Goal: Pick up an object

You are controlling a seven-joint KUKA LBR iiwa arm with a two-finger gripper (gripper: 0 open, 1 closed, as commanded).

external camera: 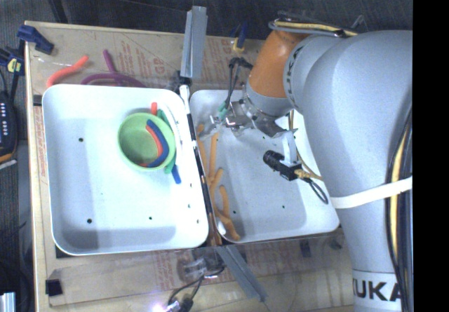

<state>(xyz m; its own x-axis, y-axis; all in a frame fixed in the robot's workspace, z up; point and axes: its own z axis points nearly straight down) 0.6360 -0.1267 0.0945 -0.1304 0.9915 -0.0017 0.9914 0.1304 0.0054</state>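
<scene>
Bowl (pixel 145 141), green, sits in the left bin (pixel 84 212) holding coloured strips; orange sticks (pixel 223 202) lie in the right bin (pixel 280 223) beside it, under the gripper (pixel 231 118), grip unreadable.

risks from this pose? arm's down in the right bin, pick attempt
1. The gripper sits at the right bin's top-left corner, so it may hit the wall there or the divider.
2. The orange strips lie thin along the left wall, hard to pinch, so the grasp may come up empty.
3. The green bowl is in the left bin, away from the gripper.
</scene>
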